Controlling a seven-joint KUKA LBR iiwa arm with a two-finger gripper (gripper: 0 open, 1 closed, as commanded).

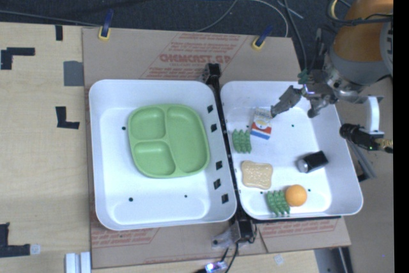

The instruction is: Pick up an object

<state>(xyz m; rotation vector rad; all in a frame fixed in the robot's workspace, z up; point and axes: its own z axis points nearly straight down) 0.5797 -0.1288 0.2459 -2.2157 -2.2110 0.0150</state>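
You will find the gripper [296, 103] at the right bin's [332, 198] one o'clock, jaws apart and empty, angled toward the small carton [261, 127].

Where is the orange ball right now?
In the right bin, near its front edge, the orange ball touches a green ridged piece, below the black cylinder.

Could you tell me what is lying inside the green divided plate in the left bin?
Nothing lies in the green divided plate: all three compartments show bare green. The plate itself covers the floor of the left bin beneath it, so that patch cannot be checked.
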